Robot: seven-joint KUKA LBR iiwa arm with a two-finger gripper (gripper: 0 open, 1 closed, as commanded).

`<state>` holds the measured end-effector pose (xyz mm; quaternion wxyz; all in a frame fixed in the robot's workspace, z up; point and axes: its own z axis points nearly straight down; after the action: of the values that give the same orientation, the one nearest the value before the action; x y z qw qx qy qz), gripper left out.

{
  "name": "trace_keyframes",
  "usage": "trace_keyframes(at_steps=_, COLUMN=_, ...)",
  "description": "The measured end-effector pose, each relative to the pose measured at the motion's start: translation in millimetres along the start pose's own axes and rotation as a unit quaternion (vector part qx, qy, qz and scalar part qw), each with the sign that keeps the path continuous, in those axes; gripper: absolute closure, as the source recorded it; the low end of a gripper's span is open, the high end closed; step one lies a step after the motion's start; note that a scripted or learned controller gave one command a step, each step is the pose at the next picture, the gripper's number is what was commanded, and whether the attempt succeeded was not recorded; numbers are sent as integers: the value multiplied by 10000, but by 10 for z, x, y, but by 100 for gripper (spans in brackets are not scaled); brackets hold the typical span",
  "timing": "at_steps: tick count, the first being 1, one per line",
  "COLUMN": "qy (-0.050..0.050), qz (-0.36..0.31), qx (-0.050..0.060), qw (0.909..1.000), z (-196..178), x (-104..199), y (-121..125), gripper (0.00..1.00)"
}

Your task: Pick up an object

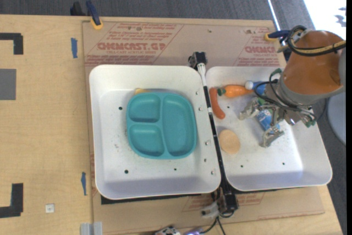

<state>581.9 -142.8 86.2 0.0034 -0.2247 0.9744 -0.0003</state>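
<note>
The gripper (268, 121) hangs open and empty in the right bin (313, 173); the cookie (229, 141) lies just left of it.

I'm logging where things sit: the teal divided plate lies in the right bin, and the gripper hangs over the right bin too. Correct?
Not quite. The camera view shows the teal divided plate in the left bin, not the right. The gripper does hang over the right bin.
</note>
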Motion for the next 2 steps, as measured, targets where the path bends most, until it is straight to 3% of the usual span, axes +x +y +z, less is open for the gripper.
trace_keyframes(at_steps=1, qy=-44, qz=18, qx=14, qw=10000, z=-120, x=-25, y=-5, gripper=100)
trace_keyframes(at_steps=2, qy=-43, qz=16, qx=11, qw=10000, z=-119, x=-25, y=-3, gripper=0)
